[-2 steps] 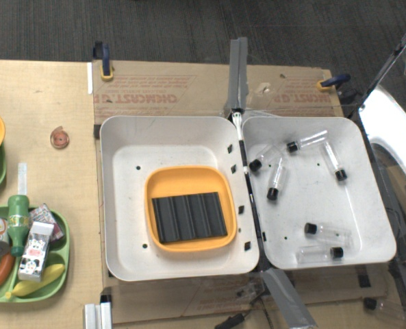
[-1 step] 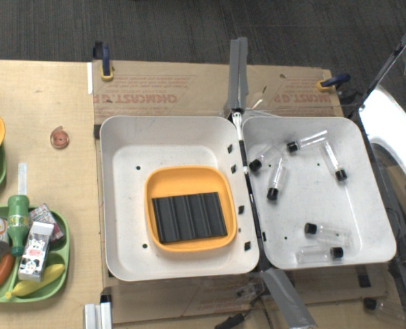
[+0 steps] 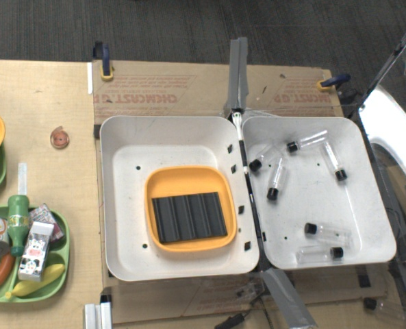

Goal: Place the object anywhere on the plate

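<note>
Camera view: the small clear tubes (image 3: 276, 177) all lie in the right bin (image 3: 367, 184). The yellow plate (image 3: 189, 175) in the left bin (image 3: 120, 184) carries a dark ribbed block (image 3: 189, 216). We think no tube has been moved yet. We cannot tell the gripper's jaw state.

A dark ribbed slab (image 3: 189, 217) covers most of the orange plate (image 3: 189, 177); its rim seems open.

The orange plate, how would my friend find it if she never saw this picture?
Look at the two white bins side by side and pick the left bin. The orange plate sits in its middle, square with rounded corners. It alone carries a dark ribbed block.
</note>
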Robot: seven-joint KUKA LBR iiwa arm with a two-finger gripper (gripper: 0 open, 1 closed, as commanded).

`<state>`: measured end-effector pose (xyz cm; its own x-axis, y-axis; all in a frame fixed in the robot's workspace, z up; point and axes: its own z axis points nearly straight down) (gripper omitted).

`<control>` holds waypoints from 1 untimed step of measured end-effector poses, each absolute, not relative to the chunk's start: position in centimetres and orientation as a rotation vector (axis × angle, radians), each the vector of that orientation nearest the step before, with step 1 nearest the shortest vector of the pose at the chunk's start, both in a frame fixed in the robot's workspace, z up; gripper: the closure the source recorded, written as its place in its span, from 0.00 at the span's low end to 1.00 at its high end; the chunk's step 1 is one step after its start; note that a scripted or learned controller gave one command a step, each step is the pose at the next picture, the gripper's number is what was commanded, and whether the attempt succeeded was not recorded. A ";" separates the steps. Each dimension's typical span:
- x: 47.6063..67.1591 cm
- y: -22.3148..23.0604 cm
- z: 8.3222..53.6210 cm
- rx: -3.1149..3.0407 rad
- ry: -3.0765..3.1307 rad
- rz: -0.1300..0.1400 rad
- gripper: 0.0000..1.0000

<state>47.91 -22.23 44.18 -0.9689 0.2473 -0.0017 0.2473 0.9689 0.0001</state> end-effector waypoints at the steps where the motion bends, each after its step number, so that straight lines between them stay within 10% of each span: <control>1: 47.9 -22.2 44.2 -0.360 3.119 0.001 0.00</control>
